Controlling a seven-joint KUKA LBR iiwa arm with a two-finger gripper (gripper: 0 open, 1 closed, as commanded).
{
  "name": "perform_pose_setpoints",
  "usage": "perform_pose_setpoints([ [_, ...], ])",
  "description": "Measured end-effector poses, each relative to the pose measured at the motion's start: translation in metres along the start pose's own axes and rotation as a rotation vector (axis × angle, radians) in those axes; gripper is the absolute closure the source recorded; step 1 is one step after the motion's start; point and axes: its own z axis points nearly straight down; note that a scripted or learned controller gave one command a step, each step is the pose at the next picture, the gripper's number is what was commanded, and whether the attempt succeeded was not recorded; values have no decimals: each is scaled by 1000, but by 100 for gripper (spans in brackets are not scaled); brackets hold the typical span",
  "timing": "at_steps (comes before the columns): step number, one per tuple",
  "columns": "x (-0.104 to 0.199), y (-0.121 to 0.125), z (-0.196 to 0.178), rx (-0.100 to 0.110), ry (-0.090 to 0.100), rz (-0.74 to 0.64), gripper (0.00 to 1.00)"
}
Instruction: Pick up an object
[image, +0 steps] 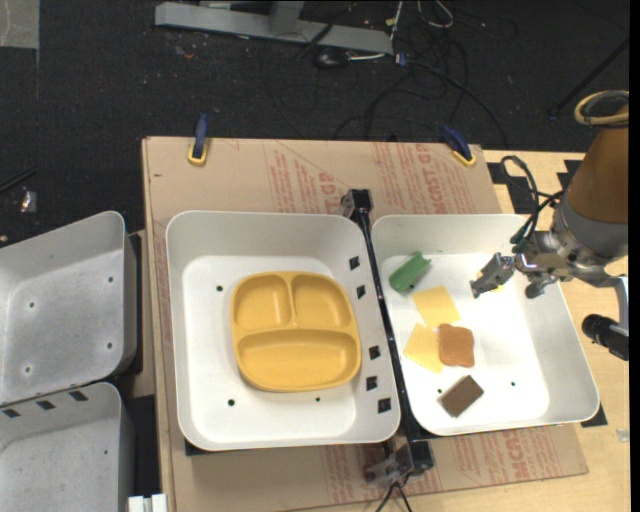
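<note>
A cardboard-topped bench (300, 175) with two shallow white bins, left bin (190, 300) beside right bin (560, 370)

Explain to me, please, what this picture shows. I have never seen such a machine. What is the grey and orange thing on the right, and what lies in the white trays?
It is one photograph, taken from above the bench at a slant. The grey and orange thing is a robot arm reaching in from the right; its hand hangs over the right bin with nothing between its fingers. That bin contains a green block, two yellow slices, an orange-brown piece and a dark brown piece. The left bin contains a yellow divided plate.
</note>
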Motion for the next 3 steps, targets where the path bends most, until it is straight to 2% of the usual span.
perform_pose_setpoints([
  [1, 4, 0, 44, 0, 0, -1, 0],
  [2, 6, -3, 108, 1, 1, 0, 0],
  [3, 5, -1, 94, -5, -1, 0, 100],
])
